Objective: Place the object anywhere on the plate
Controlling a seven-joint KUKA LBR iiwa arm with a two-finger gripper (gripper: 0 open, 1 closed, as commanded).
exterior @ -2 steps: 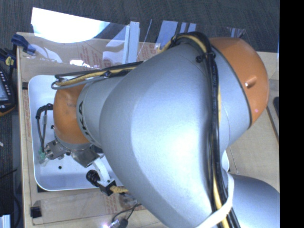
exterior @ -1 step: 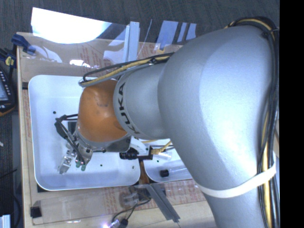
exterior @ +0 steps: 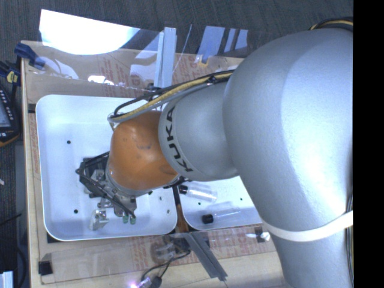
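**Bench with two white bins, arm over the left bin**

Dark carpet surrounds a wooden bench [exterior: 90,263] bearing two shallow white bins side by side.

Item 1: left bin [exterior: 54,161]. White, with a few small dark specks on its floor. A small metallic object [exterior: 98,219] lies near its 6 o'clock edge.

Item 2: right bin [exterior: 198,224]. Mostly hidden beneath the arm. A clear plastic tube [exterior: 225,212] with a dark cap lies at its 6 o'clock side, and another clear piece [exterior: 198,191] sits just above it.

Item 3: arm [exterior: 264,131]. Grey, with an orange band, entering from 3 o'clock and covering much of the view. Cables run along its top.

Item 4: gripper [exterior: 120,212]. Black and metal, low over the left bin toward 6 o'clock, just beside the metallic object. Opening of the hand: cannot tell. Nothing is visibly held.
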